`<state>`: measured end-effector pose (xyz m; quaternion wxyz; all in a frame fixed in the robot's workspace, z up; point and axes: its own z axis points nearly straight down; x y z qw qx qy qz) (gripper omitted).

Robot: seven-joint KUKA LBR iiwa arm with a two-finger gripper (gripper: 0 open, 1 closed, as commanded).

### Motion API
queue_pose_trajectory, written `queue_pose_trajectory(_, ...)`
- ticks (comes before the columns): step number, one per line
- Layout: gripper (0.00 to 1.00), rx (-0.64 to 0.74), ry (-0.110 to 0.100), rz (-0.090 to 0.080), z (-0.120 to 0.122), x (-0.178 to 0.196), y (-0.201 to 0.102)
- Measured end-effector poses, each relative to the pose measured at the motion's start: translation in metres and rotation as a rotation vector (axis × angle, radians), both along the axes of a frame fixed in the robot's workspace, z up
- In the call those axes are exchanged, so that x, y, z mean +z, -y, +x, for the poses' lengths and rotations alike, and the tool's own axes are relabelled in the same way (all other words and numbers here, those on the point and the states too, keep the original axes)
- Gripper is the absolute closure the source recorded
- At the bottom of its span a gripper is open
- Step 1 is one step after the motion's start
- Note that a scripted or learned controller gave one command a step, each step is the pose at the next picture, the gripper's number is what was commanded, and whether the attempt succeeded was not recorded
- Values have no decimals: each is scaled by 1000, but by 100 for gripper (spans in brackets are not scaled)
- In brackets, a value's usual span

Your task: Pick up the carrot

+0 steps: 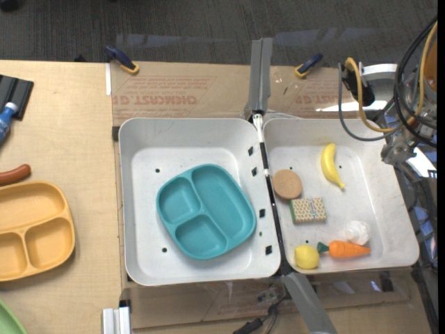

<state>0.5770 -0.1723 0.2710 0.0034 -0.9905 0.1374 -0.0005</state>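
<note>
The orange carrot [349,250] with a green top lies flat near the front edge of the right bin [389,256], its tip pointing right. It has a yellow lemon [306,257] on its left and a white crumpled lump [357,232] just behind it. The grey gripper [398,150] hangs at the right rim of that bin, among cables. It is well behind and to the right of the carrot and is not touching it.
The right bin also holds a banana [332,164], a round brown biscuit [286,184] and a patterned square block [309,210]. A teal divided plate [204,210] fills the left bin [132,186]. An orange tray [31,232] and a sausage [14,175] lie on the bench at left.
</note>
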Motion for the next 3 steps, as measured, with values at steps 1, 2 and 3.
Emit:
queue_pose_trajectory(1, 100, 74, -3, 1, 34, -44, -31)
queue_pose_trajectory(2, 100, 74, -5, 0, 63, -87, -77)
queue_pose_trajectory(3, 100, 72, 0, 1, -15, 33, -58)
